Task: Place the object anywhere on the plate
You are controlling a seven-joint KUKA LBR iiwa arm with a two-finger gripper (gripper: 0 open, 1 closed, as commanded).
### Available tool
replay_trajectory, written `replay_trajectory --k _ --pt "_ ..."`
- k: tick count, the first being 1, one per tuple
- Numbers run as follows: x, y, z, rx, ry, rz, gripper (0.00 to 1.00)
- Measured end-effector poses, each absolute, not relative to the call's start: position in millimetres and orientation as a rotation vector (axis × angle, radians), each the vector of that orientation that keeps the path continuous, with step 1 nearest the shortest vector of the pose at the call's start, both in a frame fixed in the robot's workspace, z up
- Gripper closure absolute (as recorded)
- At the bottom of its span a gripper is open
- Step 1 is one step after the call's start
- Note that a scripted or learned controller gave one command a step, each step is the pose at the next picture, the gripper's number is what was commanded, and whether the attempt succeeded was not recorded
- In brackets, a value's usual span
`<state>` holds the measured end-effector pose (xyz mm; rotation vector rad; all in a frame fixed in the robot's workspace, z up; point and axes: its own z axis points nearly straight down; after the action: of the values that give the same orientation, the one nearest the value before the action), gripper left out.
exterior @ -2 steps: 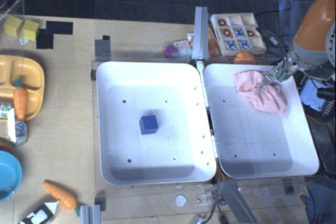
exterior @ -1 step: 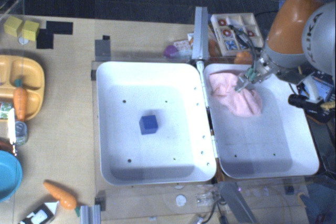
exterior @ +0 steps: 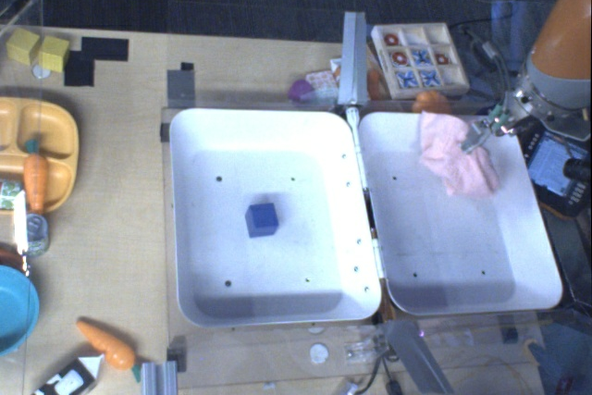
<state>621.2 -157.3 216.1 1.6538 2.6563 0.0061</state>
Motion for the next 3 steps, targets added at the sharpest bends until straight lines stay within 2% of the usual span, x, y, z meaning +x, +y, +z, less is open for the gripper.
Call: replay_trajectory --k 1,2,3 --pt "650.3 -54 185 2.091 2.339 0.006 1.00" --pt "644.9 -99 135 2.129 2.305 0.004 1.00" --pt "618.8 -121 199 2.248 2.190 0.003 1.00"
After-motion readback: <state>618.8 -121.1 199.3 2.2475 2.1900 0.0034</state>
